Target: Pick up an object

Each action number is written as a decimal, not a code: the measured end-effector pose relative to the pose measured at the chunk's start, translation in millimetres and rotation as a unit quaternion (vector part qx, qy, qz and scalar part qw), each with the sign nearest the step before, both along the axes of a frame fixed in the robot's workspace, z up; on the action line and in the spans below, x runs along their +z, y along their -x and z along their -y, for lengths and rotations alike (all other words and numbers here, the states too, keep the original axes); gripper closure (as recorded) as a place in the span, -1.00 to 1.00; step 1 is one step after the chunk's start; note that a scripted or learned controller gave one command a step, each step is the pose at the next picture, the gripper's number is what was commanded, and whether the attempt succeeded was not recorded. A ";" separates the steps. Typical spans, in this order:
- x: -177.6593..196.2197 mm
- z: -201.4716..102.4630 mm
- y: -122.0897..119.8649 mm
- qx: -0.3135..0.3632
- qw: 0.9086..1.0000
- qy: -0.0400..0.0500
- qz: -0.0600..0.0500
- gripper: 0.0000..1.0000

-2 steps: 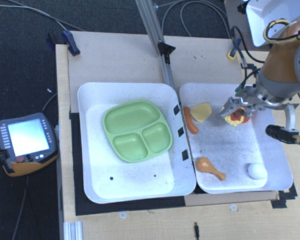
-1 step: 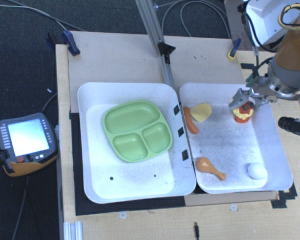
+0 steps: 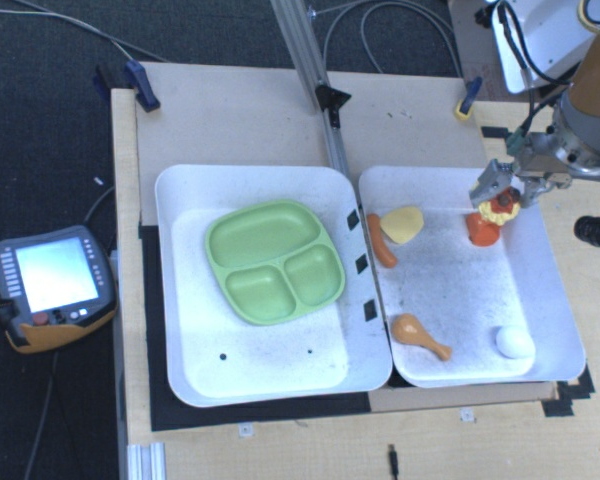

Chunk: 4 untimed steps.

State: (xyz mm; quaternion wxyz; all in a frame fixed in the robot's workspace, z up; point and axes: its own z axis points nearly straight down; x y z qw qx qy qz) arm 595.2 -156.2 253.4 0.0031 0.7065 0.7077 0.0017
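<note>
Hovering at the 1 o'clock corner of the right bin (image 3: pixel 565 318), the gripper (image 3: pixel 502 200) sits directly over a small red-and-yellow object (image 3: pixel 485 226), which lies just toward 7 o'clock from the fingertips. Whether the fingers are apart, together or clamped on it cannot be told; they overlap the object's top. Its shape is hard to make out. Other candidates lie toward 8 to 9 o'clock: a yellow piece (image 3: pixel 403 224), an orange sausage (image 3: pixel 382 241), a drumstick (image 3: pixel 420 335) and a white egg (image 3: pixel 514 343).
</note>
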 end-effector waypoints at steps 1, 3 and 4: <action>-7.4 -60.2 18.8 0.002 1.000 -0.003 -0.005 1.00; -32.5 -159.8 45.6 0.002 1.000 -0.003 -0.006 1.00; -23.4 -217.5 65.8 0.003 1.000 -0.003 -0.006 1.00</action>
